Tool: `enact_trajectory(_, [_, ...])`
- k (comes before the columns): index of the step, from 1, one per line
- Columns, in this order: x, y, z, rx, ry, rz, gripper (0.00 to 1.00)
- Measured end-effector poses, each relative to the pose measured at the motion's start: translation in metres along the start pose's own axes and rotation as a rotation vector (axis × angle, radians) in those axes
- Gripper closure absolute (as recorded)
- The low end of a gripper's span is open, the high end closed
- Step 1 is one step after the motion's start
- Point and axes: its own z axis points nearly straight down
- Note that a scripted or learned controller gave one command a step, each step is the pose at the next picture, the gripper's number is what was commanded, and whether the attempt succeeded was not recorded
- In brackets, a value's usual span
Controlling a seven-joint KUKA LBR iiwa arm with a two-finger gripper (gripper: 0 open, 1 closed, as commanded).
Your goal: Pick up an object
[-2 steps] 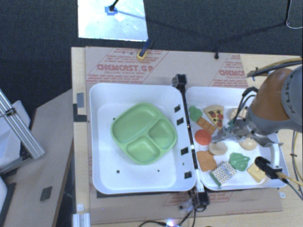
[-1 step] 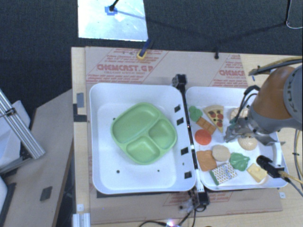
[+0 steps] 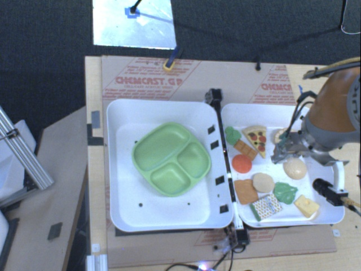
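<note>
- Nearest the camera, along the front edge of the right bin (image 3: pixel 338 216), lie a yellow cheese wedge (image 3: pixel 306 206), a green leafy piece (image 3: pixel 285 192) and a green-and-white checkered packet (image 3: pixel 266 206), close together.
- Just behind them sit an orange-brown toast slice (image 3: pixel 246 191) and a pale round bun (image 3: pixel 263 182), touching or nearly so.
- A cream egg-shaped piece (image 3: pixel 295 169) lies a little farther back, directly under the arm's wrist.
- The pincer (image 3: pixel 282 152) hangs over the middle of the right bin, just above and beside that cream piece; the picture is too dim there to tell how it stands, and nothing is seen between its tips.
- Left of the pincer are a red tomato (image 3: pixel 242 163), an orange block (image 3: pixel 245 149), a pizza slice (image 3: pixel 256 138) and a green vegetable (image 3: pixel 232 134) near the bin's left wall.
- The grey arm with its orange band (image 3: pixel 333 109) enters from the right.
- The left bin (image 3: pixel 121 168) holds a green divided plate (image 3: pixel 171 158), lying slightly turned near its centre.
- Both bins rest on a table (image 3: pixel 146 78) covered with printed brown sheeting.
- Farthest back, a shiny square panel (image 3: pixel 134 17) lies on the dark floor (image 3: pixel 39 38).
</note>
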Motion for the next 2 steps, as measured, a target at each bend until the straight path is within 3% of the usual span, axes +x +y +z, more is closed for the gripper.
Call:
enact_trajectory(1, [-0.001,0.007,-0.064,-0.004,-0.001,-0.001,1.0])
enact_trajectory(2, [-0.001,0.008,-0.08,0.001,0.0,-0.001,1.0])
